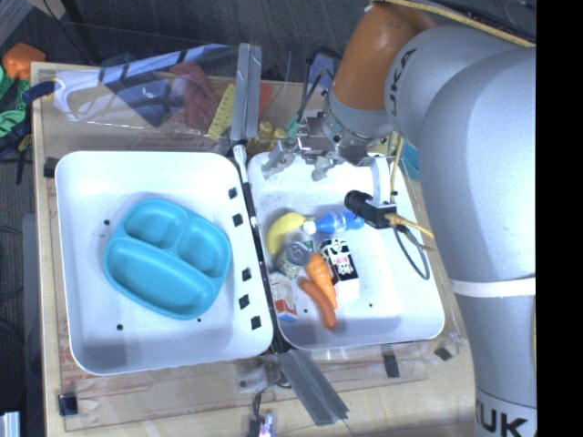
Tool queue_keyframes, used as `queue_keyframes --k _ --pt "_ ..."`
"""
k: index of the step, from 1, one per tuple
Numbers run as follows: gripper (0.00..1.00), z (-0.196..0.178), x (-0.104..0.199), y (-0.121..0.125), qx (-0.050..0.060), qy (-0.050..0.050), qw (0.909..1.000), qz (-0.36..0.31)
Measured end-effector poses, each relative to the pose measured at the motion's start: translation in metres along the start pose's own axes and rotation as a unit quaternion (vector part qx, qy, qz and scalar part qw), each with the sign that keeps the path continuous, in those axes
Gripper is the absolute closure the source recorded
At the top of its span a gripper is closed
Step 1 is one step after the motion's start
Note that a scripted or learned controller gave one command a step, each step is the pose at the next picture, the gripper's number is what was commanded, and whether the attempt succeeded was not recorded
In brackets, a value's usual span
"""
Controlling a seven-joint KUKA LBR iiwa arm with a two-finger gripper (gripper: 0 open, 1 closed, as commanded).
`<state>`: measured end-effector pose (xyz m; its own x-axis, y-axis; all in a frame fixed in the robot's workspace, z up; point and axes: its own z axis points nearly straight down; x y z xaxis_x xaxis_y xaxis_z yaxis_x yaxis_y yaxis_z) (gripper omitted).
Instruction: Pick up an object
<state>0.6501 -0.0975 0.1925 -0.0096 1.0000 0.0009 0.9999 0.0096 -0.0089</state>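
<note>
Grey arm (pixel 474 153), lettering "KU" near its base. Fingers' (pixel 314 157) state: can't tell. Right white bin (pixel 410 312): orange toy carrot (pixel 321 289), yellow round toy (pixel 282 230). Left white bin (pixel 82 198): blue divided plastic tray (pixel 168 258).

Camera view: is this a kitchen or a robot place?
Probably a robot lab, not a kitchen. A big grey robot arm reaches over two white bins on a bench. One holds a blue plate, the other toy food like a carrot.
</note>
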Motion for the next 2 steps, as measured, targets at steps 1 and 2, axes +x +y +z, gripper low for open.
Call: queue_keyframes --k 1,2 --pt "0.00 0.104 -0.046 -0.022 -0.001 0.000 0.9999 0.010" --pt "0.00 0.104 -0.058 -0.035 0.000 0.001 0.9979 -0.065"
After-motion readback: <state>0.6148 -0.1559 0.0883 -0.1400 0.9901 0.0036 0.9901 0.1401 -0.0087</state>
